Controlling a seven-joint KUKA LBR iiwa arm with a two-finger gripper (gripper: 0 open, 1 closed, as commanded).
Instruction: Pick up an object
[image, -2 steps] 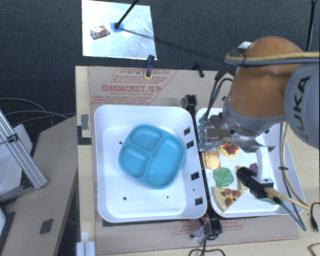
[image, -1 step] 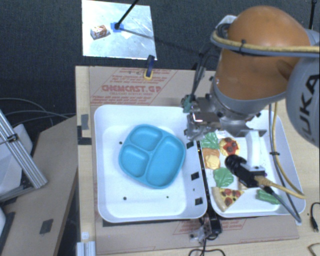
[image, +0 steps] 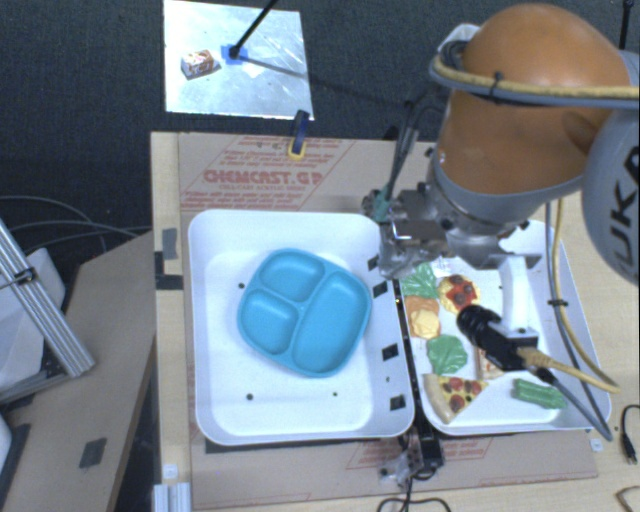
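Objects: toy food pieces – pizza slice (image: 452, 394), green leaf (image: 446, 352), more – in the right bin (image: 566, 420)
Left bin (image: 215, 400): blue divided plate (image: 304, 311) sits inside
Gripper (image: 405, 250): low over the right bin's back-left corner – can't tell its state
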